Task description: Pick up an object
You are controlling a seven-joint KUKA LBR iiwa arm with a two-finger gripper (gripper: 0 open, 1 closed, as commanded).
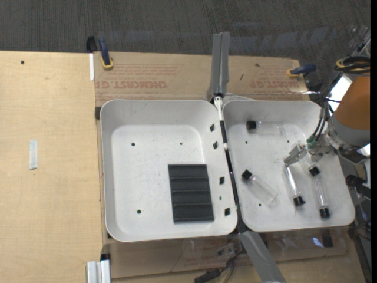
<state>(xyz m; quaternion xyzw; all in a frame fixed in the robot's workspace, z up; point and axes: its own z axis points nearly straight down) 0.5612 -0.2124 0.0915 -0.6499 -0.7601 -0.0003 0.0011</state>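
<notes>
The gripper (pixel 296 155) hangs low in the right bin (pixel 259 217); whether it holds anything cannot be told. A clear black-capped vial (pixel 293 184) lies just near of it, long axis running far-to-near, cap at the near end.

A: One fixed camera, overhead, tilted down at a slant; the bench (pixel 47 158) fills most of the frame.
B: Coverage?
A: Left bin (pixel 118 122) and right bin (pixel 259 217) both whole, mid-distance. Arm (pixel 353 108) enters at right. Dark floor (pixel 177 10) along the far edge.
</notes>
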